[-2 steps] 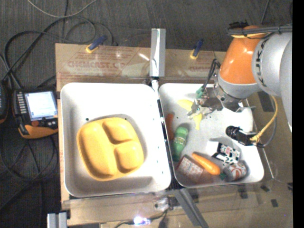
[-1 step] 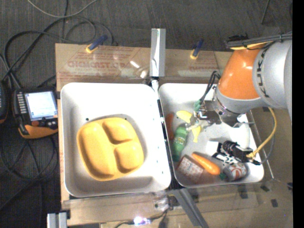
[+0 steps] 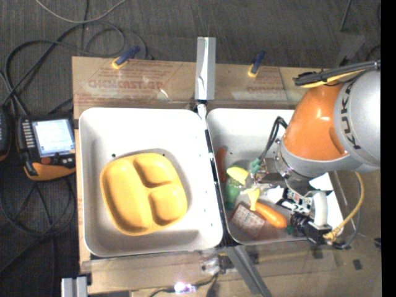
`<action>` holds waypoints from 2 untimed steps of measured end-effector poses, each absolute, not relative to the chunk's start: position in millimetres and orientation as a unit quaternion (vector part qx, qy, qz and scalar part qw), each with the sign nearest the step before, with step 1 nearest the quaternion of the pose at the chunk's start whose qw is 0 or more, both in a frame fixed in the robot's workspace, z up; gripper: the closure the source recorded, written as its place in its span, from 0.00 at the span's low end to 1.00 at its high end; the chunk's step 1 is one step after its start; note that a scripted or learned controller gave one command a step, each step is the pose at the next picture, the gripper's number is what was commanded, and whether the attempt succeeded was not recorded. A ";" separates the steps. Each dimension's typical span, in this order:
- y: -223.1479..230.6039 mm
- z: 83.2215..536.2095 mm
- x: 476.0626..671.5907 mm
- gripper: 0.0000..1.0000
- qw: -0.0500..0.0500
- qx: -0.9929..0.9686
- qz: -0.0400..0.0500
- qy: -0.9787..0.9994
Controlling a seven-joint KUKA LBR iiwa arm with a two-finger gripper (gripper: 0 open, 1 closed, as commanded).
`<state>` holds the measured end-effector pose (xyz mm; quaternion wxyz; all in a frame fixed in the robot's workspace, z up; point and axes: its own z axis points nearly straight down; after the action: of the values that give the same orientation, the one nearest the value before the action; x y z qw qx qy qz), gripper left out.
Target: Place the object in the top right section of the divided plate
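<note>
Looking down on the worktop [image 3: 86,79], we see the arm [image 3: 337,132] reaching in from the right, its grey and orange bulk covering much of the right bin [image 3: 244,124]. The hand [image 3: 267,177] is largely hidden beneath the wrist, so we cannot tell how far it is open or whether it grips anything. It sits low among a cluster of small items: a yellow piece [image 3: 237,174], a green piece [image 3: 231,193], an orange carrot-shaped toy [image 3: 271,215] and a brown block [image 3: 246,221], all packed too close to separate cleanly. We read "KUKA" on the grey arm shell, partly cut off. Faint red lettering on the worktop is illegible. The yellow divided plate [image 3: 144,192] lies in the left bin [image 3: 93,129], well apart from the hand.
</note>
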<state>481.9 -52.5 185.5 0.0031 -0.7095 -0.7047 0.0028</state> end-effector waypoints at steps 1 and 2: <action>-1.0 181.4 482.6 1.00 0.003 -0.730 0.003 -0.684; -74.8 229.9 482.4 1.00 0.001 -0.772 0.004 -0.636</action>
<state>482.4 -74.8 229.9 0.0012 -0.7716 -0.6361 0.0035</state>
